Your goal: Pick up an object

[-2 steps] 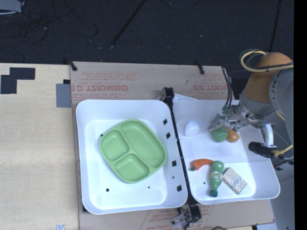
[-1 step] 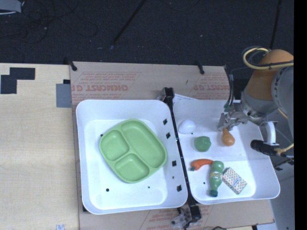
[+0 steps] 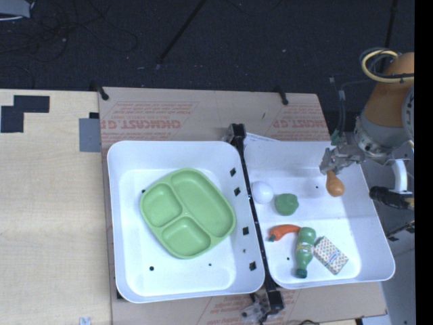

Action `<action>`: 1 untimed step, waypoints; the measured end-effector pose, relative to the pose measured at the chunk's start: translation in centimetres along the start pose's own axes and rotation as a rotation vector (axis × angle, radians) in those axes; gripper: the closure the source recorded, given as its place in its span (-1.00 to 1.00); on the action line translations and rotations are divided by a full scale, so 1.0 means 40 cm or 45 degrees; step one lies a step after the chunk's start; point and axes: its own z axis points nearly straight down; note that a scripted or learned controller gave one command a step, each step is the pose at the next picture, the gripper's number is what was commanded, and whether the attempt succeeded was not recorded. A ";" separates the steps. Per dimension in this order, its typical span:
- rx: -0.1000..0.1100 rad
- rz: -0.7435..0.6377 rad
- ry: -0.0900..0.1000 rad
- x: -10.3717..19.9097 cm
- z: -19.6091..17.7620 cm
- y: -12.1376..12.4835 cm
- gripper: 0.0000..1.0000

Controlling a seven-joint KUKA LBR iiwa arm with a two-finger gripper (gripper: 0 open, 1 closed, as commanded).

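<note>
Nearest the lens, a green bottle (image 3: 304, 251) lies in the right bin (image 3: 379, 266). Up and to the right of the bottle, the fingers (image 3: 330, 161) are set just above an orange lump (image 3: 334, 184). Whether they are open or clamped on it cannot be told. A centred hold should be confirmed before any lift, and the rise is best kept straight. A patterned box (image 3: 331, 254) beside the bottle should be left undisturbed.
</note>
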 end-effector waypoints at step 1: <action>-0.001 -0.002 0.000 0.014 -0.149 0.013 1.00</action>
